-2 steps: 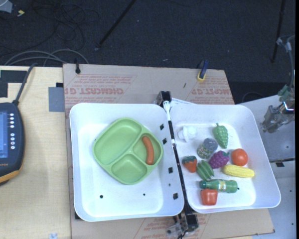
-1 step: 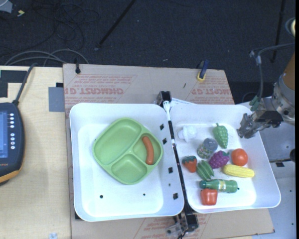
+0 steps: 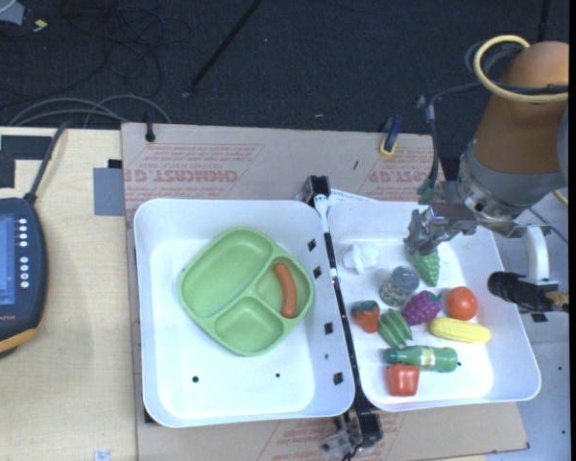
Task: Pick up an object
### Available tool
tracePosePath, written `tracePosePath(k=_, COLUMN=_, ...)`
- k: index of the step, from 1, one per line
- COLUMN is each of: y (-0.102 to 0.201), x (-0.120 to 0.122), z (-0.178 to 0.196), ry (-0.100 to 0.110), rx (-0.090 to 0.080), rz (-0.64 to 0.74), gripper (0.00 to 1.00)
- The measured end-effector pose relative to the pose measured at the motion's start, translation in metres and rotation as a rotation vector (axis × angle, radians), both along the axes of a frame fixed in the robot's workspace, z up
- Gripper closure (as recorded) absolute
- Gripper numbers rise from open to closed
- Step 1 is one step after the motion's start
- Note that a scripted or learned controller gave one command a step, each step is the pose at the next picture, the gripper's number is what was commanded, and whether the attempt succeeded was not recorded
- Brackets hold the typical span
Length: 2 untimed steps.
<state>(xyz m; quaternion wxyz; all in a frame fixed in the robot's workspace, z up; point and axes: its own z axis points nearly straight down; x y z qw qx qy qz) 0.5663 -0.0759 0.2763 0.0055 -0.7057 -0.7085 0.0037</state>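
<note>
My gripper [image 3: 428, 243] sits over the right bin [image 3: 518, 373] with its fingers pinched on a green grape bunch [image 3: 429, 268] that hangs straight below them, just above the grey can [image 3: 400, 284].

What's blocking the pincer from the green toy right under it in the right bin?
Nothing visible. The pincer sits directly over the small green toy, apparently touching its top. The grey can and purple grapes lie beside it, not between.
</note>
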Motion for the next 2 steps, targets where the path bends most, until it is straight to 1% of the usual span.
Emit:
tracePosePath(k=1, y=0.086, x=-0.002, z=-0.017, ry=-0.002, rx=0.0, rz=0.003, gripper=1.0)
tracePosePath(k=2, y=0.135, x=-0.046, z=0.135, ry=-0.017, rx=-0.002, rz=0.001, gripper=1.0)
